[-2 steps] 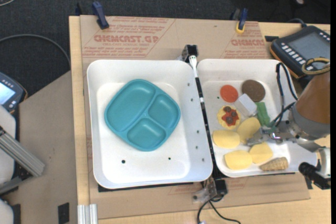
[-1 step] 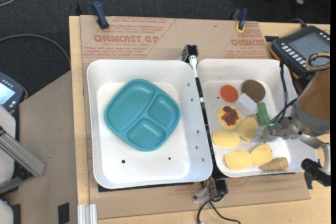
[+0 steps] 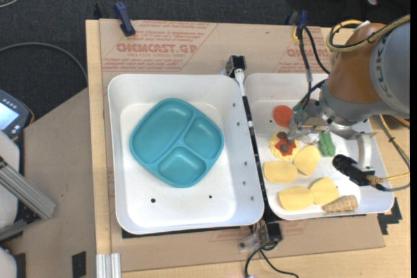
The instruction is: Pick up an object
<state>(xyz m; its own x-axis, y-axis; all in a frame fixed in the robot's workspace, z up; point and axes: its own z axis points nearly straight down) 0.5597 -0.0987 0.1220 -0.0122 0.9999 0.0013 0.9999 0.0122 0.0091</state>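
- The gripper [image 3: 290,133] hangs low in the right bin [image 3: 267,91], close to its left wall. From up here I can't make out whether it is clenched or released.
- Just under its tip lies a small yellow-and-red piece [image 3: 284,149], with a red tomato [image 3: 282,115] near it towards the far wall.
- Yellow pieces [image 3: 280,171] crowd the bin's near half, packed close together. A tan cone [image 3: 341,204] lies by the near rim.
- In the left bin [image 3: 130,198], a teal divided plate [image 3: 177,141] lies mid-floor with bare white all round it.
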